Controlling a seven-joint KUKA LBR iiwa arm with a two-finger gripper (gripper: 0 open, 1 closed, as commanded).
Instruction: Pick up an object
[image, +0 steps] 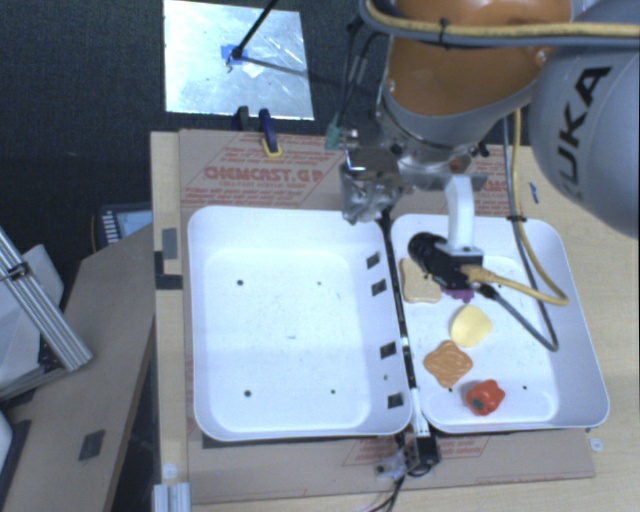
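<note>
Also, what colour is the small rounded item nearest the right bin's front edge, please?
That rounded item is red; the camera view shows it best.

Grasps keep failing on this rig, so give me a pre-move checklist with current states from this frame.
1. Targets in the right bin: ok. The tan piece, yellow piece, orange piece and red piece all lie there.
2. Gripper over a target: not ok. It hangs at the bins' far edge, near the divider.
3. Yellow and orange pieces apart: cannot tell. They lie very close.
4. Red piece isolated: ok. It is apart from the others, though near the front wall.
</note>
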